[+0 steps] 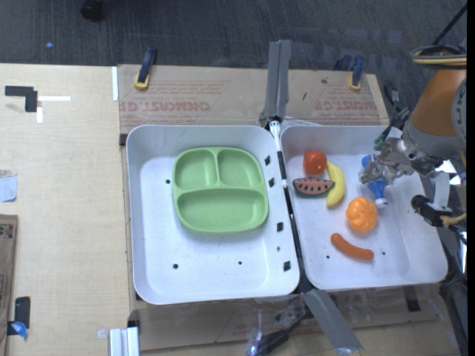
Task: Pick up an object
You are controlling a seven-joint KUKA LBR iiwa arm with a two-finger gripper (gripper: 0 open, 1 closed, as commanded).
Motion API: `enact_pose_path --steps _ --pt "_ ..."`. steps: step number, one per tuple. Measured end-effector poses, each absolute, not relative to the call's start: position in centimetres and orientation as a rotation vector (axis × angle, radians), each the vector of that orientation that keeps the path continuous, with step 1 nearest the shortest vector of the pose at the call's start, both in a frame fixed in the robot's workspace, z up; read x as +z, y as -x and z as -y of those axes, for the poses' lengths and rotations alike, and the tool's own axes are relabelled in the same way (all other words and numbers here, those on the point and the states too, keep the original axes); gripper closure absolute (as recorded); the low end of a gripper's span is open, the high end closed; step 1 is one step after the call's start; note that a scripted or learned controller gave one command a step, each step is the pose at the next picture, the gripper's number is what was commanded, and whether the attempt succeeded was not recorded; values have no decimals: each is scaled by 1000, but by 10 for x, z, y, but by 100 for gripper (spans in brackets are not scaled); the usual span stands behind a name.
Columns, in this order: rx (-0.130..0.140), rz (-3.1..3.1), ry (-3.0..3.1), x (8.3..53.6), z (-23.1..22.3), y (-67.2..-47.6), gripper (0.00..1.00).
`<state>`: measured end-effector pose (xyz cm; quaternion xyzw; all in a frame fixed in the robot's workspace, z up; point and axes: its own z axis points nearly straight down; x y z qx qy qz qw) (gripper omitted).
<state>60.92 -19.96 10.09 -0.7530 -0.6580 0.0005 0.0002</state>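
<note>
Gripper (376, 176) is what I see low over the right bin (415, 273), near its right side, with the grey arm (438, 117) and its orange band above it at the right edge of the view. I cannot tell if its fingers are apart or together, because blue parts and cables cover them, and I see nothing held between them.

Closest to the tool is the small orange pumpkin (362, 215), just below and a little to the left of it, not touching as far as I can judge. Next, to the left of the tool, lies the banana (336, 184), and the watermelon slice (312, 187) touches the banana on its far side. The red tomato (315, 162) is just above the slice. The sausage (352, 247) lies lower, beyond the pumpkin.

Well away to the left, in the left bin (148, 258), the green divided plate (220, 189) lies flat in the upper middle.
</note>
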Motion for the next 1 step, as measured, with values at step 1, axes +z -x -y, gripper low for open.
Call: enact_pose_path --steps 1 --pt "3 1989 2431 197 142 -610 100"
